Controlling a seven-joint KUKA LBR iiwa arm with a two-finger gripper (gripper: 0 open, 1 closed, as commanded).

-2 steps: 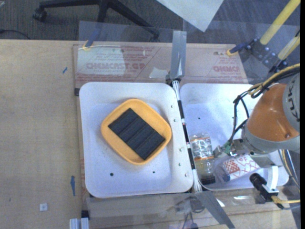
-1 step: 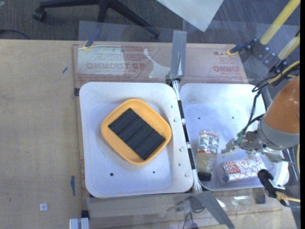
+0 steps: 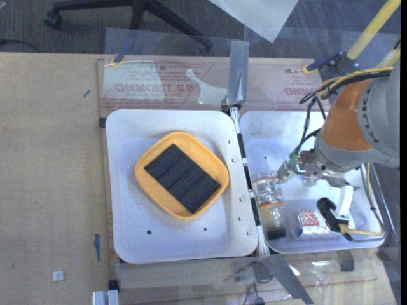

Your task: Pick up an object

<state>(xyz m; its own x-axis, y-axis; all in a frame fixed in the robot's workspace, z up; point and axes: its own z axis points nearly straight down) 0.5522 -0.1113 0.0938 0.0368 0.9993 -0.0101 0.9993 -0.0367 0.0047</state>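
Looking down on the bench now: two white bins side by side, the left bin (image 3: 127,234) and the right bin (image 3: 273,129), with their inner walls meeting down the middle.

Left bin first. One yellow dish (image 3: 147,183) sits cornerwise near the centre, and one black ridged pad (image 3: 182,178) lies flat inside it. There is bare floor all round the dish, widest along the near edge.

The right bin is tighter. The arm (image 3: 356,132) comes in from the right, and the gripper (image 3: 284,172) is low over the middle of the bin, close to the dividing wall. Just beside its tip, along that wall, lies one clear bottle (image 3: 268,192) with an orange label band, its dark end toward the near edge. One red-and-white checked packet (image 3: 310,221) lies near it by the near wall. That makes two things, both in the near half; the far half is open floor.

Whether the gripper is open or closed, and whether it has hold of anything, I cannot tell from here.

For writing, there is red lettering on the board (image 3: 159,86) behind the bins, too washed out to read. The bottle's label is too small to make out.
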